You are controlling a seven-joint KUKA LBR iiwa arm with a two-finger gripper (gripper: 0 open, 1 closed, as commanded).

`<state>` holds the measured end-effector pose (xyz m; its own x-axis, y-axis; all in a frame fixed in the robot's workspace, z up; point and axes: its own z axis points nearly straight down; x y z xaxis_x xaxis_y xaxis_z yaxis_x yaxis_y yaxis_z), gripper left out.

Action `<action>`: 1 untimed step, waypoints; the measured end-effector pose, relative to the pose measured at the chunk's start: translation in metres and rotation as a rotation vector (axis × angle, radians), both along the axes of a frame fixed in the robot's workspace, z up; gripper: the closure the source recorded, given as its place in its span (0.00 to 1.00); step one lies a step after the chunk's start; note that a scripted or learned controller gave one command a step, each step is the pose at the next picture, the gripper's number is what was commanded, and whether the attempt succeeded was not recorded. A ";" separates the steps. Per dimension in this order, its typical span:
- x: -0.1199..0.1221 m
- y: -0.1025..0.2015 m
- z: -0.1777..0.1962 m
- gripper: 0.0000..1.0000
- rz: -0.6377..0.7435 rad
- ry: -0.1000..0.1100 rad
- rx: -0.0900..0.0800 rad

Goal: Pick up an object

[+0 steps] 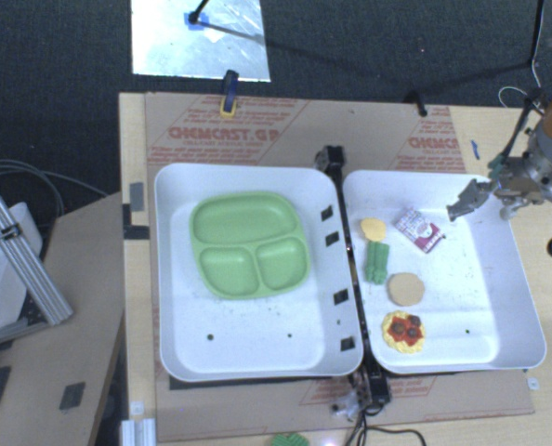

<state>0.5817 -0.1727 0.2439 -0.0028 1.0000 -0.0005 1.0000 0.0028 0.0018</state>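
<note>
Nothing has been picked up yet, so the whole grasp is left to do. On the counter [90,249], the left bin [174,277] holds a green divided plate [251,244]. The right bin [508,286] holds a yellow piece [374,229], a green toy vegetable [377,261], a round tan cookie [406,289], a small pizza [403,331] and a red-and-white packet [418,229]. The packet lies nearest the end effector [488,199], just to its left and slightly nearer. The end effector hovers over the bin's far right part, spread wide with nothing between its fingers.
</note>
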 end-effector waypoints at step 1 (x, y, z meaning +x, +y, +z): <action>0.019 0.020 -0.163 0.00 0.004 0.010 0.004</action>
<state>0.6003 -0.1527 0.0808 -0.0068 1.0000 0.0033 0.9999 0.0068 -0.0086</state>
